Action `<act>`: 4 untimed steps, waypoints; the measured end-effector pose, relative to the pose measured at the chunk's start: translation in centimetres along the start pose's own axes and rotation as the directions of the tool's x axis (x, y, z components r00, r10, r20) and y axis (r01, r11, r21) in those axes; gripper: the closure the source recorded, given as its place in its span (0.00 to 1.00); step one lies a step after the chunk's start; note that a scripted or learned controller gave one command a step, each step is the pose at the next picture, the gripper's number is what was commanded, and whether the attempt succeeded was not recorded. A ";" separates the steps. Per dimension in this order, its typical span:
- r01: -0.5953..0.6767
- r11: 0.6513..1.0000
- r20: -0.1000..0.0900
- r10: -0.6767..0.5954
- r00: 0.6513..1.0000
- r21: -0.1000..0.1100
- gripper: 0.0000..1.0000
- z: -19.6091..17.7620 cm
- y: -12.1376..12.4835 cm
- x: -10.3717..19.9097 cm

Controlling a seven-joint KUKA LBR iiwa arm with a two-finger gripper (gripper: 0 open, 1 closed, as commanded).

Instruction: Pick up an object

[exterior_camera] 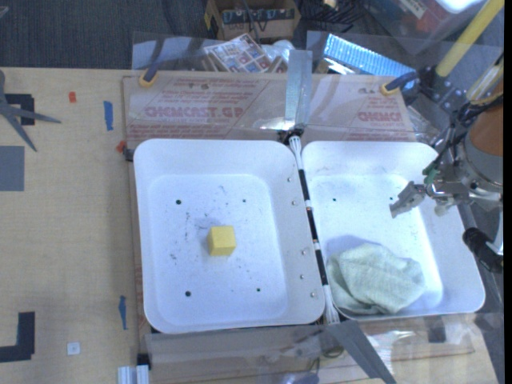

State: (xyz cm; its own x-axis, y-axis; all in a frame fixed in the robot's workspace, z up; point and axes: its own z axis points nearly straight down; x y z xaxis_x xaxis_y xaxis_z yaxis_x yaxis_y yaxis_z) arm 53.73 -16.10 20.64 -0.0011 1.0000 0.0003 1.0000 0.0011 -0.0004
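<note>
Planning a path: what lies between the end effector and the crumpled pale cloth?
Bare white bin floor; the camera view shows nothing between the end effector and the crumpled pale cloth.

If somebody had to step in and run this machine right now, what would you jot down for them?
Gripper: above the right bin, toward its right side, with nothing between its fingers.
Yellow block: alone near the middle of the left bin.
Pale cloth: crumpled at the near edge of the right bin, below the gripper.
Done: nothing picked yet.
Left: lower onto an object, grip it and lift; the cloth looks nearest.
</note>
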 end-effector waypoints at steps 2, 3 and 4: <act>-0.397 0.918 0.000 0.397 0.918 -0.006 0.00 11.9 10.2 5.1; -0.394 0.919 -0.001 0.394 0.919 -0.009 1.00 10.7 10.4 5.3; -0.217 0.976 0.002 0.217 0.976 -0.005 1.00 11.9 13.1 -1.0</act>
State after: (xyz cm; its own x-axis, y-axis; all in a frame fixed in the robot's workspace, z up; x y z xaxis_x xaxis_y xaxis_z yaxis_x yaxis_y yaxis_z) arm 66.79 -17.04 8.70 0.2162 0.9763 -0.0018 0.9763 -0.2162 0.0049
